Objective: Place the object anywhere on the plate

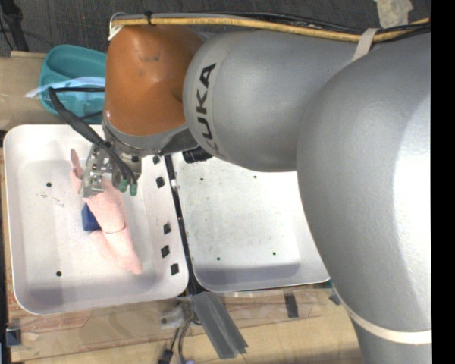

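Note:
A pale pink plate [117, 241] lies in the left bin [38, 241], stretching from under the gripper toward the bin's front. A small blue object [89, 218] rests at the plate's left edge, touching it. My gripper [105, 177] hangs over the far end of the pink plate, just above and slightly right of the blue object. The orange wrist band [144, 74] and the grey arm cover the bin's far right corner and hide part of the plate.
The right bin [243, 226] lies beside the left one, its far and right parts covered by the arm. A teal cloth-like item [72, 70] sits outside the bins at the far left. A black divider strip [174, 211] runs between the bins.

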Controlling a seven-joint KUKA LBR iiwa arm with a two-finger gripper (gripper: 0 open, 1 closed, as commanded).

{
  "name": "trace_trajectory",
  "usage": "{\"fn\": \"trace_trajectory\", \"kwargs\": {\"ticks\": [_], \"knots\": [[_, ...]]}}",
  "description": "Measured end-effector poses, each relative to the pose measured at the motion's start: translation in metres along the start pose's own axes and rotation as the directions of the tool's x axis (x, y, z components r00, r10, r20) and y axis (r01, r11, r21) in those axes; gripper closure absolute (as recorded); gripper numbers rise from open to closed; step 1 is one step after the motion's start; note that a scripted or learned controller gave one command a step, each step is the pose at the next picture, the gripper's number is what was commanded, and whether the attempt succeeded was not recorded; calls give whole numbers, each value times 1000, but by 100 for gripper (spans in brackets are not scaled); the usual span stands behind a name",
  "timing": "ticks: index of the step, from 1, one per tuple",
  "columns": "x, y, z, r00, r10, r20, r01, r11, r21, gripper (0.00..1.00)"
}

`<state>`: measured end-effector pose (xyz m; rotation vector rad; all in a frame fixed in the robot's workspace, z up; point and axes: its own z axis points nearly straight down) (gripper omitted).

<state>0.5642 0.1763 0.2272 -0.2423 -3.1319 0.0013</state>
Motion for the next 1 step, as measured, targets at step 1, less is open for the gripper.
{"fn": "trace_trajectory", "kwargs": {"ticks": [1], "knots": [[-33, 45, -11, 991, -132, 3, 132, 991, -1, 100]]}}
